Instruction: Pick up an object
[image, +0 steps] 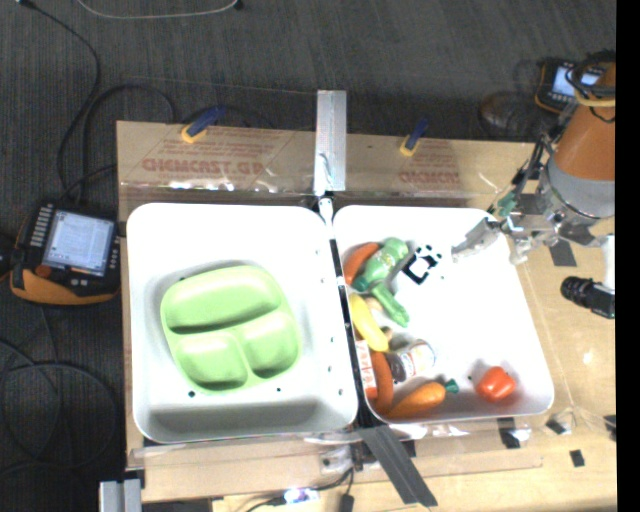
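Toy food is heaped along the left wall of the right bin (520, 300), and any piece would do. The red tomato (495, 382) looks the best bet: it sits alone near the bin's front right corner, well apart from the heap, with bare white floor around it. I'd judge it light, hard plastic, smooth and inclined to roll, so pinch it across the middle, straight down. The orange carrot (415, 398) lies just beside it at the front wall, long and stiff; take that across its width. Further back, the banana (365, 325), a small jar (408, 360) and a green leafy piece (382, 265) overlap each other, awkward to separate. A black-and-white tag (424, 264) lies flat nearby.

The hand (520, 228) hangs over the bin's back right corner, nothing visibly in it; how far apart it stands I cannot tell from here. The left bin (150, 240) holds a green divided tray (230, 325), and both bins sit on the surface (560, 330).
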